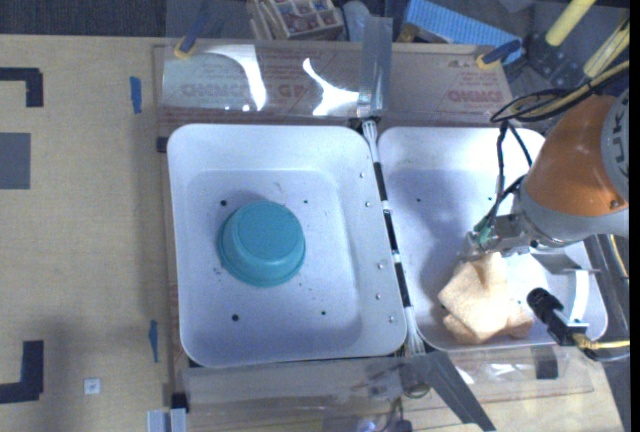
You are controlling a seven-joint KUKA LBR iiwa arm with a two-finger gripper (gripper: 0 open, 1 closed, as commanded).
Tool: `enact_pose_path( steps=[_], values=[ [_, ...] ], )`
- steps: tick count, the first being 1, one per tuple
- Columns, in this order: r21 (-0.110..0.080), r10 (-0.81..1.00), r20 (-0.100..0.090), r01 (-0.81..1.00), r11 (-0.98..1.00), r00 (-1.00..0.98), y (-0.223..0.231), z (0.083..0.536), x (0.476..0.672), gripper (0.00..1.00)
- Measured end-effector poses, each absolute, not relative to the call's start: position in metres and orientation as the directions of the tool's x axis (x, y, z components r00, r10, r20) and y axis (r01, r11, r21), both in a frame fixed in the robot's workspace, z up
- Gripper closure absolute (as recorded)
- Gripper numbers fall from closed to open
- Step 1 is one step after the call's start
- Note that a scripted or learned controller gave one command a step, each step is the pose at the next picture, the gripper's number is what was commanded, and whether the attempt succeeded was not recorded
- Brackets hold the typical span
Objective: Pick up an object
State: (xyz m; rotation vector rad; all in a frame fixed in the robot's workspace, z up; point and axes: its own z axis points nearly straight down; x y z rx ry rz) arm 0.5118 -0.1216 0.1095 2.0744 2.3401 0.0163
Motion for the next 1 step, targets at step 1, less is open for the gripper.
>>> enact_pose_path(
  steps=[1],
  values=[
    [0.017, 0.993, -0.004, 0.993, 0.120, -0.120, -0.1216, 0.1096, 0.5118, 0.00]
  ],
)
